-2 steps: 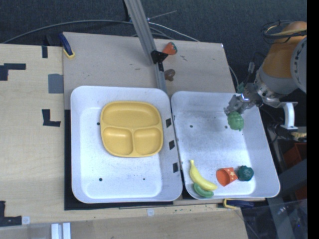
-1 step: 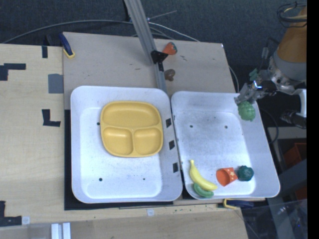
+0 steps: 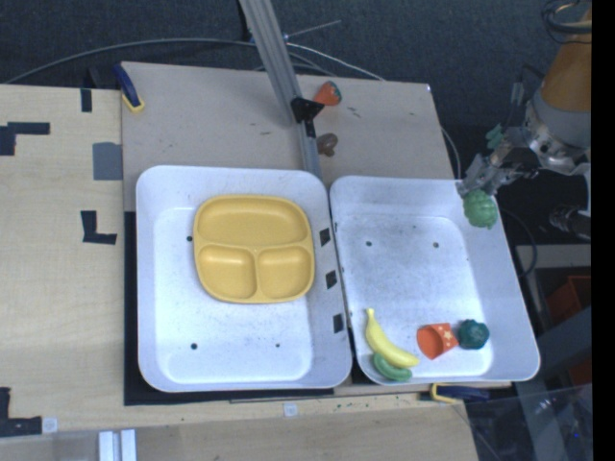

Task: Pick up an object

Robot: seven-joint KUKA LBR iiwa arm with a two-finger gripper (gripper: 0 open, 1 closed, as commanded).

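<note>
At the right edge of the frame I see my gripper (image 3: 478,188) over the upper right rim of the right bin (image 3: 404,257), fingers pinching a green object (image 3: 480,209). A banana (image 3: 387,341), orange piece (image 3: 436,340) and dark teal piece (image 3: 472,333) lie at lower right. The left bin (image 3: 163,286) holds a yellow divided plate (image 3: 255,248).
</note>
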